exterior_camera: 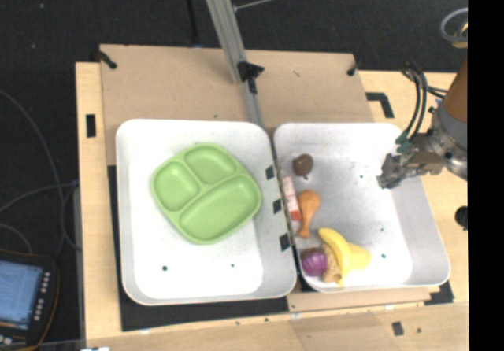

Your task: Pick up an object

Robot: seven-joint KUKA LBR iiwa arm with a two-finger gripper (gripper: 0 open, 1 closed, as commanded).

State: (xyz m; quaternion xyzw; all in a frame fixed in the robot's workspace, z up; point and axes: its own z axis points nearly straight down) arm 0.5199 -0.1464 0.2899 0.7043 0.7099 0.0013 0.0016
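Banana (344, 250) lies at right bin (409, 263) near-left corner, touching purple item (313, 263) | gripper (391, 174) hovers at bin's right side, well apart, holding nothing; open or closed, cannot tell | advice: descend centred across the banana's middle, clear of bin wall.

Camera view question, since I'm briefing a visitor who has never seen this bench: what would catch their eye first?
Most likely the green divided plate, bright against the middle of the left bin. Next, the cluster of toy food along the right bin's left edge: a yellow banana, a purple onion, an orange drumstick and a small brown piece. The tool hangs over that bin's upper right.
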